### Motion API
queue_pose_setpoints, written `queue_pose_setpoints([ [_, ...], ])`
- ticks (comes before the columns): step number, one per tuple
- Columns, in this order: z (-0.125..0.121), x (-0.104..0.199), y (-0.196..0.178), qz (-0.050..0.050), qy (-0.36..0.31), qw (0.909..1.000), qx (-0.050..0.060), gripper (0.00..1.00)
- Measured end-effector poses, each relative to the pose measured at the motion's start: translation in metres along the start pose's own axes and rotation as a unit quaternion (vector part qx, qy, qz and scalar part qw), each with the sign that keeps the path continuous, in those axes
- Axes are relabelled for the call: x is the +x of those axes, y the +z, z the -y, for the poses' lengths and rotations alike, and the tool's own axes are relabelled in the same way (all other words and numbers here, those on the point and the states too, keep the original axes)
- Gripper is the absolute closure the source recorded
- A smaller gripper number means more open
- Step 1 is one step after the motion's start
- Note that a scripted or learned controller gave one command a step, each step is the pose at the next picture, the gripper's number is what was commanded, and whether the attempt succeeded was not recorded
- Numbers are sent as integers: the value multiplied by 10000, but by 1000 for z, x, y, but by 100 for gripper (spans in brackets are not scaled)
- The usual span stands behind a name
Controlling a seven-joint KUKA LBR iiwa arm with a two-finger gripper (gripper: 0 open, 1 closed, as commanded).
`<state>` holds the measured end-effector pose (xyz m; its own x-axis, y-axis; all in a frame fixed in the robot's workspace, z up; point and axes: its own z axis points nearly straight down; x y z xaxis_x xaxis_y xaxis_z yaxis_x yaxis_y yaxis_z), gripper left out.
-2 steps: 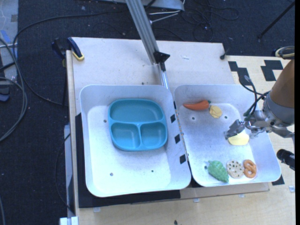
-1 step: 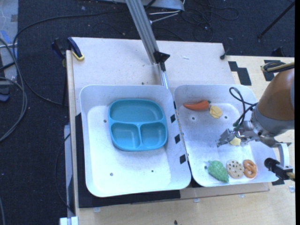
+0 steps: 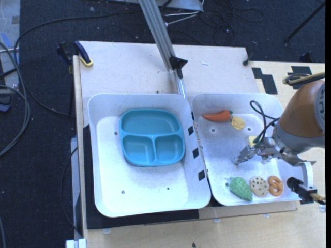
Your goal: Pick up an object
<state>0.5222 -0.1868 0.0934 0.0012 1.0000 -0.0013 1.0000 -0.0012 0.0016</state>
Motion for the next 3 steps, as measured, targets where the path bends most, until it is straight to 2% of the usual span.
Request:
queue_pose_setpoints([
  [1,-2,-1,-12,17,6,10000,-33,100],
  [3,-10,2,-110,8,-19,10000,-26,100],
])
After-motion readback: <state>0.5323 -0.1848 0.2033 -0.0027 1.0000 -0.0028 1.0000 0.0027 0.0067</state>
